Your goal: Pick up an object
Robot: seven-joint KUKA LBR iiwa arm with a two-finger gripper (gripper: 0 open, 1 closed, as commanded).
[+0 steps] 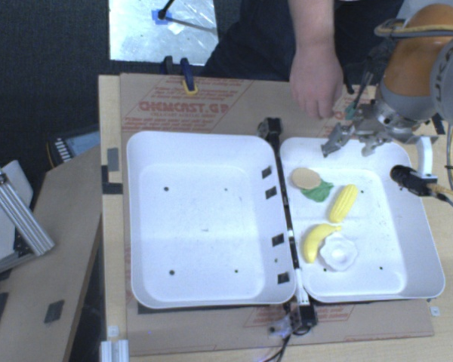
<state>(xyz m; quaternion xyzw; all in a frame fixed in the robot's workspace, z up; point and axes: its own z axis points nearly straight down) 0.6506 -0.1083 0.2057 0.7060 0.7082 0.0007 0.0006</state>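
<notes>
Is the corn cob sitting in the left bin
No, the corn cob lies in the right bin, near a banana and a green piece.

Lab: robot arm (pixel 426 59), test bins (pixel 204 217).

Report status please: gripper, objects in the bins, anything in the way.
Gripper open, nothing held, above the right bin's far rim. Corn cob, banana, tan disc untouched in that bin. Person's hand close beside the gripper.

gripper (pixel 351 143) above right bin (pixel 415 236), toy corn (pixel 342 202) inside
</notes>
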